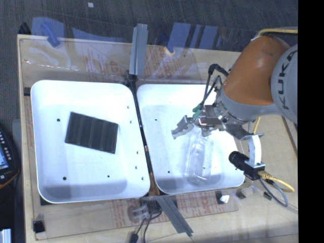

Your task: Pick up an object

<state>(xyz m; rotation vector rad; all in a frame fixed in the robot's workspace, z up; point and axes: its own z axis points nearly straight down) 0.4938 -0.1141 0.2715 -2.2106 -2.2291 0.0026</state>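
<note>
Arm: a big grey robot arm [283, 85] with a smooth, round orange band [255, 70] comes in from the right side and hangs over the right bin.

Gripper: the gripper [190, 126] is small, made of grey metal, and sits over the middle of the right bin. It points toward the left.

Jaws: I cannot tell if they are apart or together. The metal bits there are too small and blurry.

Clear bottle: a see-through plastic bottle [199, 160] lies in the right bin, just below the gripper. It is shiny and hard to see against the white. I cannot tell if the gripper touches it.

Dark pad: a flat, dark grey rectangle [91, 132] with ridges running across it lies in the left bin, a little tilted.

Left bin: a shallow white tray [45, 178] with round corners and tiny dark dots.

Right bin: a shallow white tray [152, 97], right beside the left one.

Bench: light brown wood [76, 54], with clear plastic sheet on top at the back.
</note>
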